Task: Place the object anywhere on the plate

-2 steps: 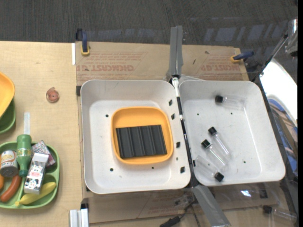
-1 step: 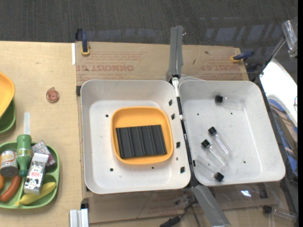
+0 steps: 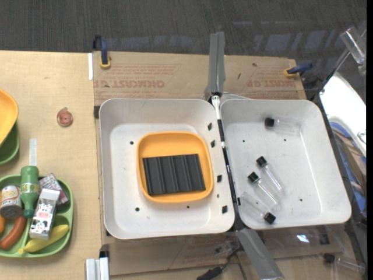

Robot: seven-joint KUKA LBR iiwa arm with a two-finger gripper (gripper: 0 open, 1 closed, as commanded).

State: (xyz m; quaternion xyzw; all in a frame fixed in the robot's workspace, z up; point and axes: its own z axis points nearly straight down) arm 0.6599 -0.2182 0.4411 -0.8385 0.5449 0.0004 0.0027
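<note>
Four clear, black-capped vials (image 3: 268,175) lie scattered in the right bin (image 3: 337,162), well apart from the plate (image 3: 173,141), a rounded-square orange dish on the floor of the left bin (image 3: 116,174). One flat black slab (image 3: 175,174) with lengthwise ribs rests on the plate, covering most of its bottom. Red print on the cardboard (image 3: 140,69) behind the bins seems to read "CHEMCOZT", upside down; how the gripper stands I cannot tell.

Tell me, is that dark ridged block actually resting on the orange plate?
Touching. The camera view shows the dark ridged block lying flat inside the orange plate in the left bin, with the plate's rim visible all around it.
</note>
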